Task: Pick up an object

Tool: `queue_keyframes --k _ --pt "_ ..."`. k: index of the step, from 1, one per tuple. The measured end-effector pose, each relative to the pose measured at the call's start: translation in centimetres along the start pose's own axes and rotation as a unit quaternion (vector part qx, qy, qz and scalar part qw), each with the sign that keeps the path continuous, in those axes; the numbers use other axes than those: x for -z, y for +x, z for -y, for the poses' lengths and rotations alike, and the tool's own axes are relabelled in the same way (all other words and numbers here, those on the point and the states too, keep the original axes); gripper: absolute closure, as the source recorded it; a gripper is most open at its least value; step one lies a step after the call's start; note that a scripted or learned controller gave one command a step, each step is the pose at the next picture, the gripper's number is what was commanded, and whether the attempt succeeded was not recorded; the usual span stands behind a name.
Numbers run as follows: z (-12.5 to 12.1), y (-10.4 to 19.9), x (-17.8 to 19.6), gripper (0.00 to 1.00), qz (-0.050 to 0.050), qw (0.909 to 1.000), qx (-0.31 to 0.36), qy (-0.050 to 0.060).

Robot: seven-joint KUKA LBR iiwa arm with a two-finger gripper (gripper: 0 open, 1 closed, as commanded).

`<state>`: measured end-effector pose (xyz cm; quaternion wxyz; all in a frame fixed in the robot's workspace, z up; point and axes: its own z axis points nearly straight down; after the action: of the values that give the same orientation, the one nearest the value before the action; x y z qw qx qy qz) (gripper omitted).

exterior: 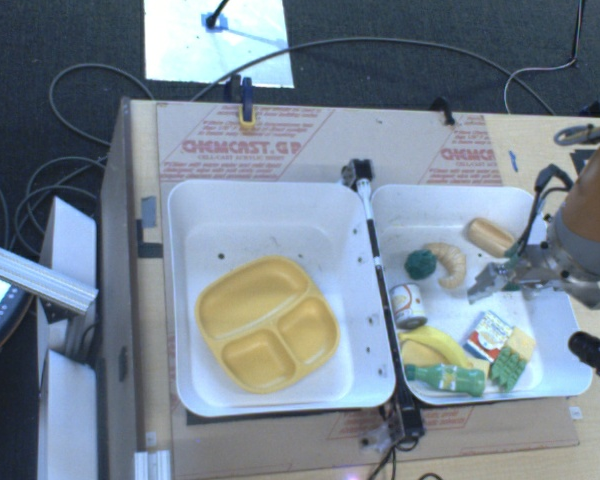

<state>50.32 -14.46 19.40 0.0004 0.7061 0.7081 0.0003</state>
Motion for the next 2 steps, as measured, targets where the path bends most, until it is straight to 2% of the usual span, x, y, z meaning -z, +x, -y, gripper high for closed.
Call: queue_keyframes --k 1,2 --pt "-7.8 1.7 -7.4 0.00 0.000 1.0000 0.000 0.000" --pt "-14.6 2.9 -11.0 0.00 0.000 1.0000 0.000 0.001"
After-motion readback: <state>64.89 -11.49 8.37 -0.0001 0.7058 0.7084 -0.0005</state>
